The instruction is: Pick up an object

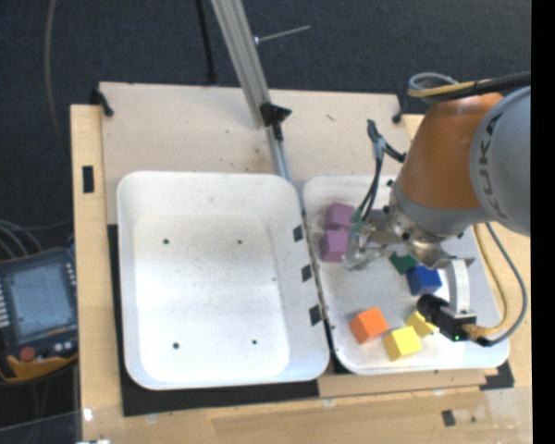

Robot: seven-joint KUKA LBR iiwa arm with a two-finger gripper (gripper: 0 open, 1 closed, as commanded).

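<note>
Gripper (359,251) was low in the right-hand shallow white plastic bin (416,368), at its left side near the divider. Couldn't tell from this angle whether it was wide or narrow, since the wrist blocked the view. Nothing visibly held.

Closest candidate: the lower pale purple foam-like block (333,245), just beside the gripper on its left, maybe touching. Couldn't tell if the gripper was around it or only alongside. A second purple block (339,215) sat just behind the first, close to the bin wall.

On the other side of the gripper: a small dark green block (402,263) and a blue block (425,278), near each other and partly under the wrist. Further toward the front rim: an orange cube (369,324) and a yellow cube (402,342), side by side and apart from the rest.

The grey arm with the orange band (453,165) came in from the right over that bin. The left-hand white bin (213,276) was well apart from the action.

Read: descent/grasp step on the lower purple block, lift not yet done. Next move needs a firm close on that block, then a straight vertical lift. Risks: the bin wall and the neighbouring purple block crowd the approach, so an off-centre close could push the block away rather than grip it.
</note>
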